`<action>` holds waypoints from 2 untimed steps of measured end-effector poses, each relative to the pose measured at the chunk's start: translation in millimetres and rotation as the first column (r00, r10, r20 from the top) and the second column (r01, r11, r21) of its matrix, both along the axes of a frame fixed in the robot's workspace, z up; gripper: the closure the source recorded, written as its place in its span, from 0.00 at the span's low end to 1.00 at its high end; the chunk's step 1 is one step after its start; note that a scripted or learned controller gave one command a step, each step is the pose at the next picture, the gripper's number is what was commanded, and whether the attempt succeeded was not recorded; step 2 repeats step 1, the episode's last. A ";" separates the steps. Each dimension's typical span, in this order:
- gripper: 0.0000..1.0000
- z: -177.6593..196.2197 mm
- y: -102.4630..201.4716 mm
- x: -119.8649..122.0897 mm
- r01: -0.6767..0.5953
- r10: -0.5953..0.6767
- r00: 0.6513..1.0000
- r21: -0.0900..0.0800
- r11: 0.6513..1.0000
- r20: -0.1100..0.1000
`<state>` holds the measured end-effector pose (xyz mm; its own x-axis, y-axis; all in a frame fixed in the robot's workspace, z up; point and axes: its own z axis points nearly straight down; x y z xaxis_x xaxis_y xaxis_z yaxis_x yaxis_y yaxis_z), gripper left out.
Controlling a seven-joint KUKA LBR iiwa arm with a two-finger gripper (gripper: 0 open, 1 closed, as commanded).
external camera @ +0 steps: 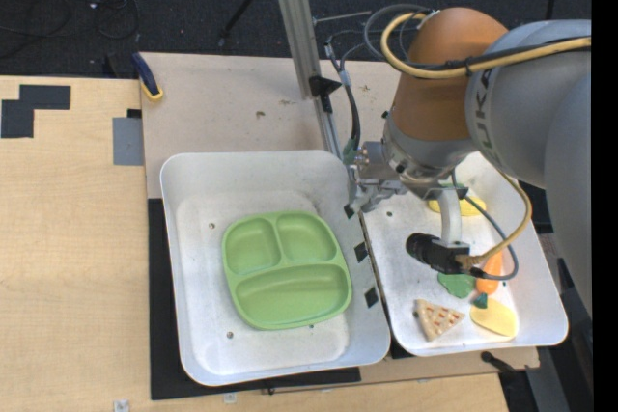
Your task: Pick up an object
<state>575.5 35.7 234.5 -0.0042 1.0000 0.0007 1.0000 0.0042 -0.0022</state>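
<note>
In the right bin (541,328) lie several toy foods: a pizza slice (439,318), a yellow wedge (495,319), an orange carrot (491,272) with a green piece (456,284) beside it, and a yellow item (463,206) partly hidden behind the arm. My gripper (373,196) hangs low at the right bin's back-left corner, close to the wall between the bins. The bulky wrist covers most of it. Nothing shows between its fingers.
The left bin (193,188) holds a green divided plate (286,268) at its middle. A metal post (299,29) rises just behind the bins, close to the wrist. A blue and yellow tool (149,78) lies on the bench at back left.
</note>
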 end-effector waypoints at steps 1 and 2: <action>1.00 -14.1 48.7 25.8 0.000 0.000 1.000 0.000 1.000 0.000; 1.00 -14.1 48.7 25.8 0.000 0.000 1.000 0.000 1.000 0.000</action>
